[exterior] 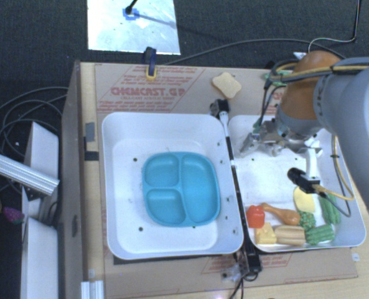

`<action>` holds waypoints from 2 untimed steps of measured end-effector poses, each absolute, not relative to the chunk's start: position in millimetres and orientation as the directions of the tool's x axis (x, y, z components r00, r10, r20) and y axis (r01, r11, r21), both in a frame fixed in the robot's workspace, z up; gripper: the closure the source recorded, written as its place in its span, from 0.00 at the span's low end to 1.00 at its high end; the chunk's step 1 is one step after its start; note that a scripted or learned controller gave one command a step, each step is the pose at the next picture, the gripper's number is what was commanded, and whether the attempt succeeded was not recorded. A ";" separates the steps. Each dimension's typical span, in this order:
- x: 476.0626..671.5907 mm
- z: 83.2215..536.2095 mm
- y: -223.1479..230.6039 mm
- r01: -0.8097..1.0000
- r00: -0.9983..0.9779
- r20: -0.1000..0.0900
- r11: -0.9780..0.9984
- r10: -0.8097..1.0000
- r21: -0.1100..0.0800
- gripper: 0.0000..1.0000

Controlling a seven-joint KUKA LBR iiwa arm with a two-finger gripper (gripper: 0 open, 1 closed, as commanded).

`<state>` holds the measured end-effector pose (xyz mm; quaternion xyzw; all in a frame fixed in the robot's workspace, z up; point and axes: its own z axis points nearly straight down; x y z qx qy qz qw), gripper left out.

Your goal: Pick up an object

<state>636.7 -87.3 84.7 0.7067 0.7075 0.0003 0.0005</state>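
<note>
2 shallow white bins sit side by side on the table. The left bin point(119, 167) holds a blue divided plate point(180, 188) with 3 compartments, lying flat near its middle. The right bin point(259, 179) holds toy food crowded into its lower right corner: a red tomato point(255, 217), a yellow cheese wedge point(266, 234), a tan bread roll point(289, 235), green vegetables point(320, 232) and a yellow piece point(304, 200). The pincer point(254, 141) hangs over the right bin's upper part, well apart from the food; whether it is open or closed cannot be told.
</note>
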 end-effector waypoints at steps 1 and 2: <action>637.9 95.9 -87.2 1.000 -0.002 0.000 0.002 1.000 0.005 1.00; 638.9 107.0 -87.2 1.000 -0.003 0.000 0.003 1.000 0.008 1.00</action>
